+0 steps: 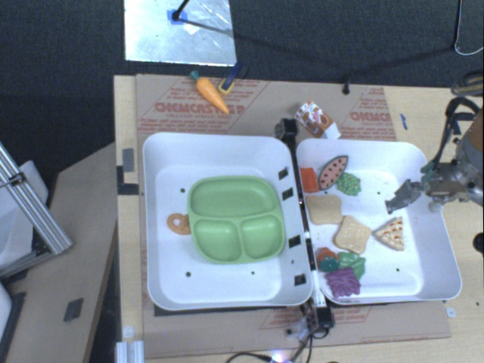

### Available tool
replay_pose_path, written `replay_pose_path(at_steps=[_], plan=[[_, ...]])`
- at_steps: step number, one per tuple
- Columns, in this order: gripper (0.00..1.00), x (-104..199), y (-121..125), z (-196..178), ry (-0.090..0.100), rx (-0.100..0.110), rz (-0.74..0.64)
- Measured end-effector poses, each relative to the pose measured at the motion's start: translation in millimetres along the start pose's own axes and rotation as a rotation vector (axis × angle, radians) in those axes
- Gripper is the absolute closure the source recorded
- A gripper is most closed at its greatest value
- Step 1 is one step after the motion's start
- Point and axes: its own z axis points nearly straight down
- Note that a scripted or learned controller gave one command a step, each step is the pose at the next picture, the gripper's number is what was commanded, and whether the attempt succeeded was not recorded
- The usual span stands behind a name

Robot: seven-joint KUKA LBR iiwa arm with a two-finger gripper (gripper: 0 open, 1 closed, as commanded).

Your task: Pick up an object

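Note:
The right bin (pixel 431 274) holds several toy foods: a watermelon slice (pixel 333 171), a red block (pixel 308 178), a green broccoli piece (pixel 349 183), a bread slice (pixel 325 209), a cracker (pixel 352 234), a pizza slice (pixel 391 234), a leafy green (pixel 352 262) and purple grapes (pixel 343 282). My gripper (pixel 412 191) hangs over the right side of this bin, just above and right of the pizza slice. Nothing is visibly held in it.
The left bin (pixel 162 165) holds a green divided plate (pixel 233 219) and a small orange ring (pixel 179 224). Behind the bins lie a toy carrot (pixel 212 94) and a small carton (pixel 316 119). A shiny metal sheet (pixel 179 21) sits farther back.

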Motion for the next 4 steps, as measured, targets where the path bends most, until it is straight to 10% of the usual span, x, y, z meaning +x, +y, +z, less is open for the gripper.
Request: replay_pose_path(at_steps=[1, 4], plan=[[0.0, 0, 2, -6, -0.002, -0.011, -0.003], [0.0, -3, 7, 143, -0.001, -0.007, -0.001]])
